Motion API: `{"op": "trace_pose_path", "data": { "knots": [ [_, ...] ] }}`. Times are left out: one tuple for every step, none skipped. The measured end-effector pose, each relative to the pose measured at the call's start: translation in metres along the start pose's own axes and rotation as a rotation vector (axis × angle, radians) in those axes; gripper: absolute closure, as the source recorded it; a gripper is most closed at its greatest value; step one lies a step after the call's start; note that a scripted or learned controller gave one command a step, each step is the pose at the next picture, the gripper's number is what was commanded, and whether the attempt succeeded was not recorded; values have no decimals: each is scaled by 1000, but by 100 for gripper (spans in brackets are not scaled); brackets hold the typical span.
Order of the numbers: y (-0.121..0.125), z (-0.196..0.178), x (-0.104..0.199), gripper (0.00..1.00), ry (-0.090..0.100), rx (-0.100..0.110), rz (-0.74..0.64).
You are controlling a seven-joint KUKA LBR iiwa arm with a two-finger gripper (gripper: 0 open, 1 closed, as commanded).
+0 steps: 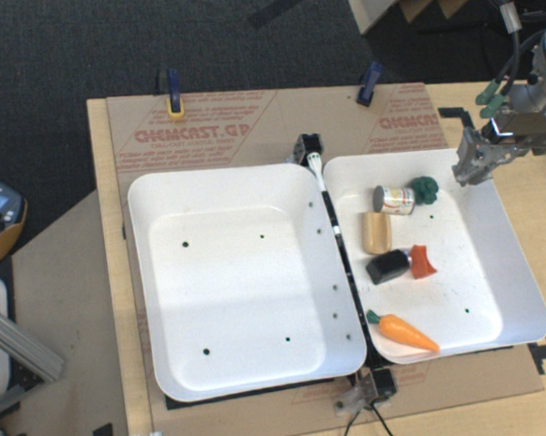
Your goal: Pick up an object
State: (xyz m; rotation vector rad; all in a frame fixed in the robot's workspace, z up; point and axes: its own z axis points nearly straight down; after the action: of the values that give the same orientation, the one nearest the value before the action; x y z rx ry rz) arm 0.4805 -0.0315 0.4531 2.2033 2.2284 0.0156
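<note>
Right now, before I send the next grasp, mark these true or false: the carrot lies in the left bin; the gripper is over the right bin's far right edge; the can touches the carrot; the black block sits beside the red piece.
1. Carrot lies in the left bin: false, it lies at the right bin's near edge.
2. Gripper over the right bin's far right edge: true.
3. Can touches the carrot: false, they lie well apart.
4. Black block beside the red piece: true.

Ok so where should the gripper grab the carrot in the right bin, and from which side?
Likely the carrot's thick orange middle, coming straight down with fingers across its narrow width. It lies flat against the bin's near rim, apart from the other items, so above looks freest.
</note>
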Motion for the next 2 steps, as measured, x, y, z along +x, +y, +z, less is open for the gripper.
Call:
{"op": "trace_pose_path", "data": {
  "knots": [
    [1,-46,64,100,0,5,3],
    [1,-68,136,100,1,8,2]
  ]
}}
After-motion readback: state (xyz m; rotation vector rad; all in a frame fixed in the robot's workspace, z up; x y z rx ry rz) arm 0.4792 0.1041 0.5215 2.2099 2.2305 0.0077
